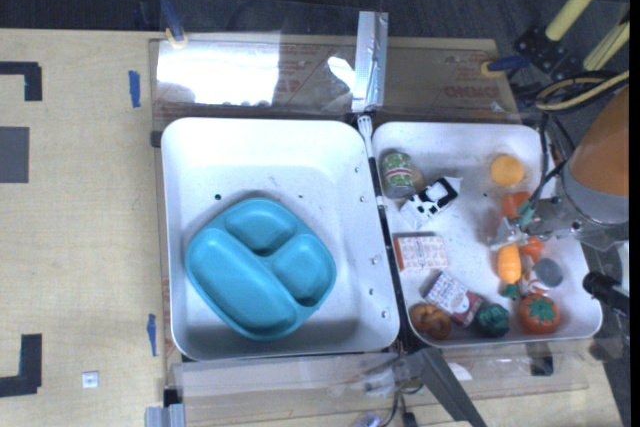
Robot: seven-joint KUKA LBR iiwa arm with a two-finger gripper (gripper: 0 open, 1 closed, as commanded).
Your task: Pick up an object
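While the arm (605, 165) is reaching in from the right, its gripper (522, 233) is hanging low over the right bin (470, 137), among the small orange toys; whether it is spread or pinching anything I cannot tell. Just beside it an orange-yellow piece (510, 264) is lying, with an orange ball (507, 169) farther back. A green can (400, 173) is lying near the bin's left wall, its label too small to read, and a black-and-white toy (432, 197) is sitting next to it. A red-printed packet (420, 252) is lying flat, its writing blurred. Along the front a brown lump (431, 318), a teal lump (491, 318) and a tomato (539, 312) are sitting. A blue divided plate (262, 265) is resting in the left bin (190, 150).
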